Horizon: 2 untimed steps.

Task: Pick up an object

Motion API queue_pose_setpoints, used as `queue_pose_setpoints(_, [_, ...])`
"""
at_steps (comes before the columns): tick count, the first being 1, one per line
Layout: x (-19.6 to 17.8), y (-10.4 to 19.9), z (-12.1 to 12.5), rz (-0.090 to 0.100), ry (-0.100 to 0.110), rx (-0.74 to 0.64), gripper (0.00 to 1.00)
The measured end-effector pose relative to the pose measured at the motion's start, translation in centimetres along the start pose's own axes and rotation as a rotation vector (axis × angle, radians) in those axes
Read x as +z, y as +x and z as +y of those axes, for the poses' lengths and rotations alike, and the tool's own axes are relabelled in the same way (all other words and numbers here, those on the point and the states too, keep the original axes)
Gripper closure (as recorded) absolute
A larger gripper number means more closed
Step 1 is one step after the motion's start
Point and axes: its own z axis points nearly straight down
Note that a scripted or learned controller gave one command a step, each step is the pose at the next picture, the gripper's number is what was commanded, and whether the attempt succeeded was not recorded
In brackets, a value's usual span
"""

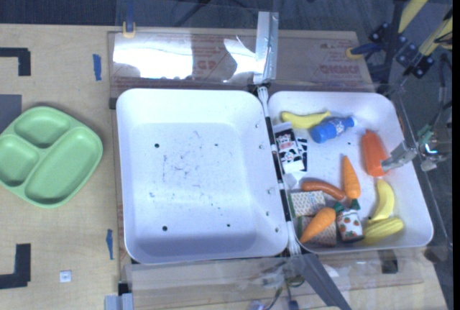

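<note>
Green divided plate (47, 155): on the wooden bench, well left of both bins. Not part of the pick.

Left bin (136, 114): shallow, white, scuffed floor with a few dark holes. Nothing here offers a target.

Right bin (415, 226): holds all the candidates, crowded toward its left wall and front edge.
- Black-and-white carton (289, 149): against the left wall, lying flat. Poor choice; too near the wall for a finger to pass.
- Yellow banana (305, 117): at the back, touching or just beside the blue bottle (332, 129).
- Orange sausage-like piece (323, 188), cracker-patterned block (302, 204), large carrot (318, 223), small carrot (350, 177), small white printed box (350, 224): packed together near the front, touching or overlapping. Likely to shift or come up in pairs.
- Orange pepper-like piece (373, 152): toward the right, with bare floor on its left side. Best target by my judgement.
- Two yellow bananas (384, 213): front right, close to each other.

Gripper (402, 157): at the right bin's right side, tip just beside the orange piece. Finger opening cannot be told; nothing is visibly held.

Handling note: straddle the orange piece across its narrow width, descend centred, close before lifting, and keep clear of the right rim.
</note>
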Motion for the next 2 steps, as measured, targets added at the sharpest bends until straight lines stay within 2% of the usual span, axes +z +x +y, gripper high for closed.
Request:
queue_pose_setpoints(1, [4.0,1.3,-2.1,0.0,0.0,-0.1,0.0])
queue_pose_setpoints(2, [13.6,1.3,1.1,-0.002,-0.006,-0.213,0.0])
